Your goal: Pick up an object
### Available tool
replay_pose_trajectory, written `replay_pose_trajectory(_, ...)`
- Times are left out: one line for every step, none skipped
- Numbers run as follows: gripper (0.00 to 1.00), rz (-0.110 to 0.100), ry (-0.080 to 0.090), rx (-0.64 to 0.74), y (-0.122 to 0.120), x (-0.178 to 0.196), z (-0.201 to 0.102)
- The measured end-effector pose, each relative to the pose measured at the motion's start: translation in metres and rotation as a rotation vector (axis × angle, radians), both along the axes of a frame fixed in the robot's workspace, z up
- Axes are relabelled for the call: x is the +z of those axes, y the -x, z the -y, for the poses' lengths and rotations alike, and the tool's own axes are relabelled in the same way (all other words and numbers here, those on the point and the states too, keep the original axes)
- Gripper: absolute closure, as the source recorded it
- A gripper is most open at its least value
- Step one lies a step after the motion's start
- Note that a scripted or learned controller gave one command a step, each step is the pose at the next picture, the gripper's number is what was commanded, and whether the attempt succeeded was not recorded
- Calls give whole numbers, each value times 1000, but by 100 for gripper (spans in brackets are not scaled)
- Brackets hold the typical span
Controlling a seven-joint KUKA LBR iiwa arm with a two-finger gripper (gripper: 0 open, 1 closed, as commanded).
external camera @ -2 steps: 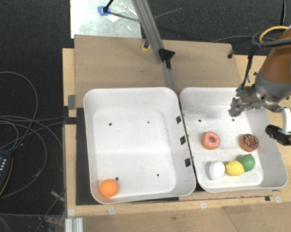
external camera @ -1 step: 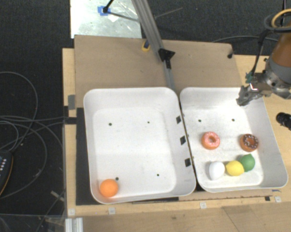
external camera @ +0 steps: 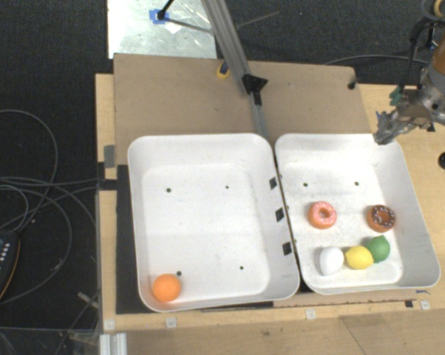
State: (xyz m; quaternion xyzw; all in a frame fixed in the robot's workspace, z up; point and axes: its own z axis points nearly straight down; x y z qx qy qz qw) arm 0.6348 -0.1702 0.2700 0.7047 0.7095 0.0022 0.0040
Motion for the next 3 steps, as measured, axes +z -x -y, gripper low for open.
replay_pose_trajectory(100, -4, -1, 0, -1, 14, 0)
replay_pose_trajectory(100, -8, -4, 3, 9, 15, -47)
replay_pose_trajectory(100, -9, -4, 3, 12, -2, -93)
